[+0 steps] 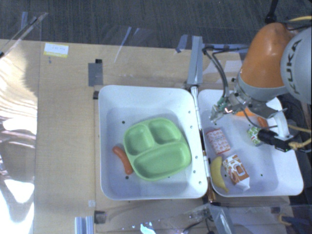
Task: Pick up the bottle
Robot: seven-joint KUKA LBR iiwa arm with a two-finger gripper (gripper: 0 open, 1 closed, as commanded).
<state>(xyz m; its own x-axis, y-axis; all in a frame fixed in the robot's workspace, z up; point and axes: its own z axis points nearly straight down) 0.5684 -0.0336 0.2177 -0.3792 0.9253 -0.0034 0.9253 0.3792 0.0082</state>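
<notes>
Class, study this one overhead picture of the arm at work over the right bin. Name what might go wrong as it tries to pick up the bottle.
1. The arm covers the back of the right bin, and no bottle is clearly visible, so the target may be misjudged.
2. The small green item, the red patterned packet, the carton and the banana lie close together, so the pincer might take or knock the wrong one.

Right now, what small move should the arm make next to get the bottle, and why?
Probably shift the gripper rightward and nearer in view, over the small green item, seemingly the bottle: the gripper hangs over the right bin's far-left part, apart from it.
</notes>
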